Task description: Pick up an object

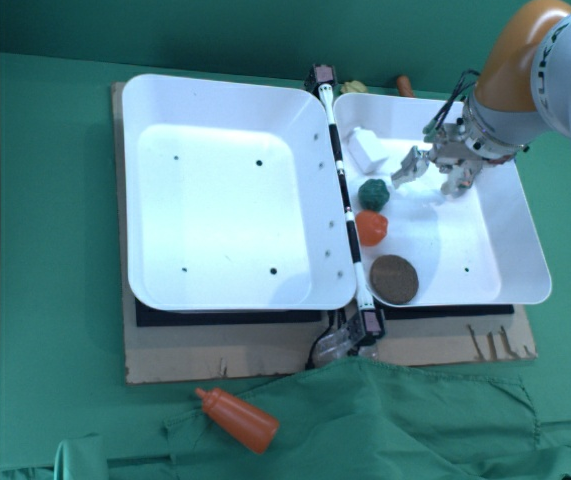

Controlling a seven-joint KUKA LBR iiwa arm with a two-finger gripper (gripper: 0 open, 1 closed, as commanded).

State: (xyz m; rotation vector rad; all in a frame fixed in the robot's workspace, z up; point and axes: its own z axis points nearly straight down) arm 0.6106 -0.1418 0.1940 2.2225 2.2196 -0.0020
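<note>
Two white bins sit side by side on the bench: the left bin [227, 196] and the right bin [485, 238]. The right bin holds four things: one white block [367, 149], one dark green lump [373, 193], one orange-red lump [370, 228] and one brown disc [394, 279]. One orange bottle [237, 419] lies on the green cloth in front of the bins. One small orange piece [404, 86] lies behind the right bin. One arm [545, 63] reaches in, with one hand [437, 173].

Right bin's [525, 258] right half lies open; white block [368, 149], green lump [373, 193], orange piece [370, 227], brown disc [394, 279] crowd its left wall
</note>
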